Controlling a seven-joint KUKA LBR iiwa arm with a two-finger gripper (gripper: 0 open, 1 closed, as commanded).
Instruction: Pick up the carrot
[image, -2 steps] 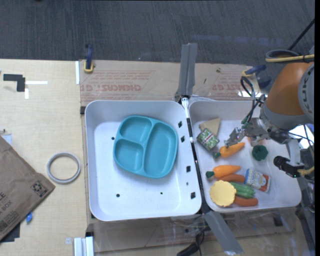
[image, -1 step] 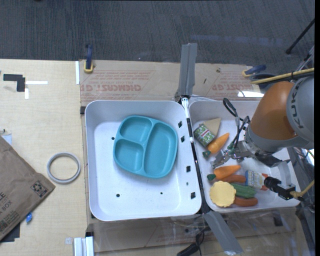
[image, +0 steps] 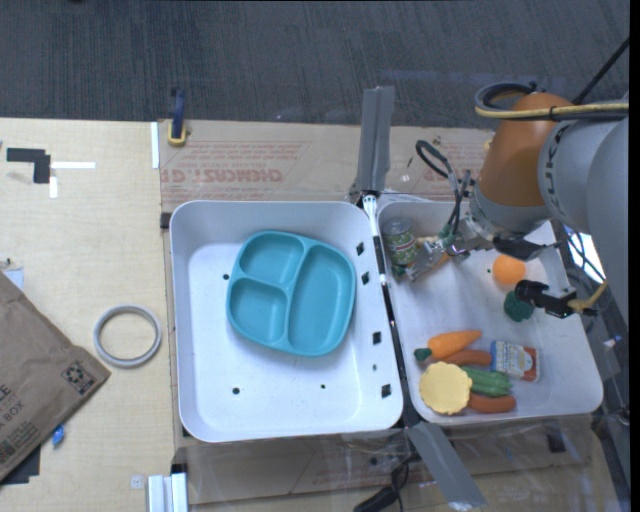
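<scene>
The carrot lies lengthwise across the right bin near its front edge, well toward the front from the gripper at the back-left corner; its grip I cannot tell.

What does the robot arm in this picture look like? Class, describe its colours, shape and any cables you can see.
The arm is a thick, rounded grey limb with a smooth orange band above the wrist. Black cables loop over its top and trail down its side, and a thin yellowish one runs with them. The gripper is a small dark and metallic piece at the arm's end. No markings can be made out.
</scene>
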